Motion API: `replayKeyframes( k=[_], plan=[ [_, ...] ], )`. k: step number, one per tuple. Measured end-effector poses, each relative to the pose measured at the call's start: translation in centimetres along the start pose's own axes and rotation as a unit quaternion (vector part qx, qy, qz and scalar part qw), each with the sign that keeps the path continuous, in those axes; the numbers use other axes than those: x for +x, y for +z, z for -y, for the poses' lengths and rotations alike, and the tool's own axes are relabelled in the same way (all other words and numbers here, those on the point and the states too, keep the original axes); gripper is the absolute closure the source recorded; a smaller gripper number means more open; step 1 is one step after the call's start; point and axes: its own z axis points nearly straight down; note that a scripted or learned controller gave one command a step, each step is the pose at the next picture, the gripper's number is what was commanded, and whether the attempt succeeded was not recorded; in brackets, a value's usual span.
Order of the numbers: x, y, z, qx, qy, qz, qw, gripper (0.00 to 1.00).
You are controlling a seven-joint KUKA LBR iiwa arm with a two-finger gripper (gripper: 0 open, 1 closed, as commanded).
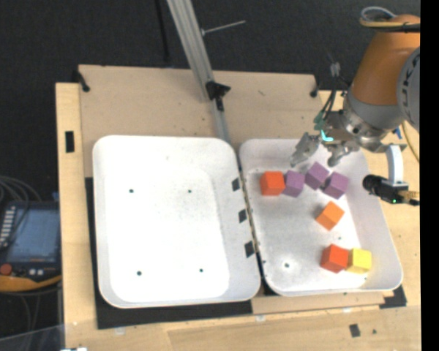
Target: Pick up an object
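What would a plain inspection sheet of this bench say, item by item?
Surface: wooden bench bearing a left bin and a right bin.
Job's things: in the right bin, an orange-red cube, three purple cubes, an orange cube, a red cube touching a yellow cube.
Clutter: nothing seen.
Gripper: gripper open, poised above the purple cubes, holding nothing.
Cables: bundle at far left.
Surroundings: handheld screen, slanted metal pole.

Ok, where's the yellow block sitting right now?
The yellow block is in the right bin, near its front right corner, touching the red block on its left. The orange block lies just behind them.
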Motion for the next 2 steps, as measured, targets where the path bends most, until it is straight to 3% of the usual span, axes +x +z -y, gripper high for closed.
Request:
replayKeyframes(
  k=[1, 2],
  plan=[
    [0.0, -0.2, -0.1, -0.002, -0.001, 0.001, 1.0, 0.0],
    [0.4, 4.1, 0.2, 0.0, 0.001, 0.001, 1.0, 0.0]
  ],
)
